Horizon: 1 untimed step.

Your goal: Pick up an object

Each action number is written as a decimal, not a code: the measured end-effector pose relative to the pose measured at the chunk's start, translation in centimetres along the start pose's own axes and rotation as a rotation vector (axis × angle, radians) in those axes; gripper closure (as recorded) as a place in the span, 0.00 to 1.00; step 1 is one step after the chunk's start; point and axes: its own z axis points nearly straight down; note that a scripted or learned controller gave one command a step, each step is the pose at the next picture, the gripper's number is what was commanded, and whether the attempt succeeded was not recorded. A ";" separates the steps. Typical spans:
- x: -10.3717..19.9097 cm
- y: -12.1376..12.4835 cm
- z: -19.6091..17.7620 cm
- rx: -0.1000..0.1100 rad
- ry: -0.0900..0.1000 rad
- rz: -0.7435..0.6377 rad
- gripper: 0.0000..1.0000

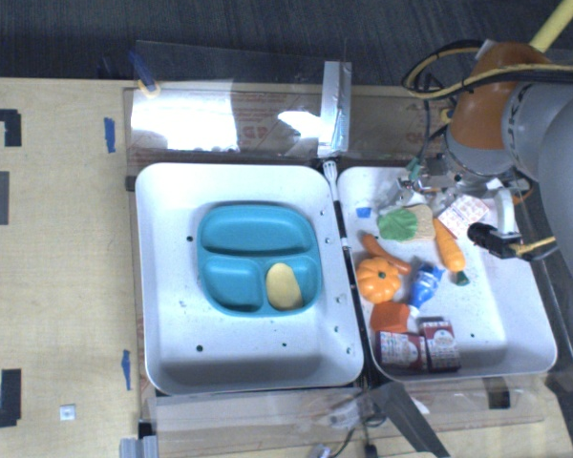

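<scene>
You are looking down on a pale wooden table (pixel 48 284) that carries two shallow white bins side by side. The left bin (pixel 162 256) holds a blue divided tray (pixel 253 241), and a yellow potato-like object (pixel 284 285) lies in the tray's lower right compartment. The right bin (pixel 516 322) holds the clutter: a green leafy piece (pixel 398 224) near the far side, an orange carrot (pixel 449 246) just to its right lying at a slant, a small orange pumpkin (pixel 379 279) near the bin's left wall, a blue and white bottle (pixel 424 284) touching the pumpkin's right side, and a red and white carton (pixel 415 342) with a small red box beside it at the near edge. Your arm (pixel 516 113) reaches in from the right with its orange band at the far corner, and the gripper (pixel 430 184) sits over the far end of the right bin, just above the green piece and the carrot. You cannot tell from this view how the gripper is set, and nothing can be seen held in it.
</scene>
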 end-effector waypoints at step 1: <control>0.0 0.2 -1.2 -0.005 -0.002 -0.001 1.00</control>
